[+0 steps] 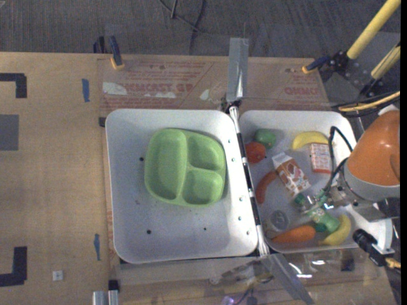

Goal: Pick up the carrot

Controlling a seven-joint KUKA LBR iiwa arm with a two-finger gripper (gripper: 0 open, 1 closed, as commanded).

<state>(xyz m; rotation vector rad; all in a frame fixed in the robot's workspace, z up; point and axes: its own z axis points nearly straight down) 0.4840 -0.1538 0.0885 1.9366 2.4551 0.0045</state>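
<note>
Wooden bench (51,170) carries two white bins: the left bin (127,221) holds a green divided plate (186,167), the right bin (280,121) a clutter of toy food. Low among it hang my jaws (318,203); released or clenched, I cannot tell. Just below them, the carrot (294,235) lies by the bin's near wall, beside a banana (340,232).
</note>
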